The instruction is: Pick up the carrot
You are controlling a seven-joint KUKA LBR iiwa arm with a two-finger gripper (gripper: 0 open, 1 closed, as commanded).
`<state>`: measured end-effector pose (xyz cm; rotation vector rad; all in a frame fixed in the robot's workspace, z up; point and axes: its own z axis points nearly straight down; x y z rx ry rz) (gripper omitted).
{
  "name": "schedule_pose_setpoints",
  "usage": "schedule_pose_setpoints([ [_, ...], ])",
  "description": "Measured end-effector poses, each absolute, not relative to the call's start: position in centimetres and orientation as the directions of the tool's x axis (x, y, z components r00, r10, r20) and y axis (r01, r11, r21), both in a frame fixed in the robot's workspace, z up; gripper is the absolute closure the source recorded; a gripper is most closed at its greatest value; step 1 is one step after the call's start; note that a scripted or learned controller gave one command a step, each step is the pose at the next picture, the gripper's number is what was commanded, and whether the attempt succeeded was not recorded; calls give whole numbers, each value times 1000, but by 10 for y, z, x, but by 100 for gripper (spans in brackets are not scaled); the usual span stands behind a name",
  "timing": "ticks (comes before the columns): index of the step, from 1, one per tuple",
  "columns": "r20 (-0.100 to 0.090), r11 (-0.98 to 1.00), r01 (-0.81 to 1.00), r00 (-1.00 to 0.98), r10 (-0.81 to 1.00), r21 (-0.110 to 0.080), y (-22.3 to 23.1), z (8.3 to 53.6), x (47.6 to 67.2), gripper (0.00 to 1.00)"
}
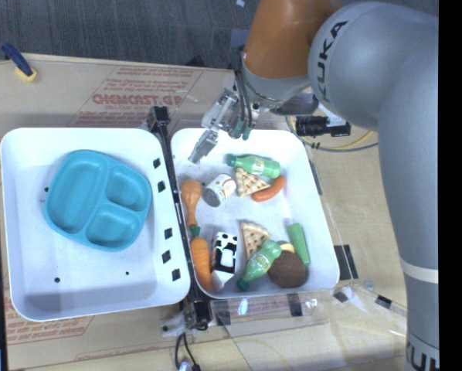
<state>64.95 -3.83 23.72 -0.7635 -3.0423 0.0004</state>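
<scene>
Hovering over the far rim of the right shallow white bin [317, 199]: the two-finger metal gripper [215, 134], fingers spreading apart and pinching nothing. Lying below it, against the bin's left wall: 1 orange tapered carrot [201, 263], near the front corner, touching a black-and-white carton [225, 253]. Sitting between gripper and carrot: a paler orange vegetable [190, 196] and a small grey can [218, 190]. Resting beside these: 2 green plastic bottles [254, 164], 2 pizza slices [250, 182] and a brown round lump [288, 270]. Sitting well left of the gripper: a blue 3-compartment plate [98, 199] in the left white bin [18, 230]
</scene>
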Motion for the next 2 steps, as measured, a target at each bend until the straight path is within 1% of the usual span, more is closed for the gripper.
schedule_pose_setpoints([
  [1,4,909,417,-909,417,-1,9,232,636,0],
  [2,-9,913,408,-913,408,5,20,322,638,0],
])
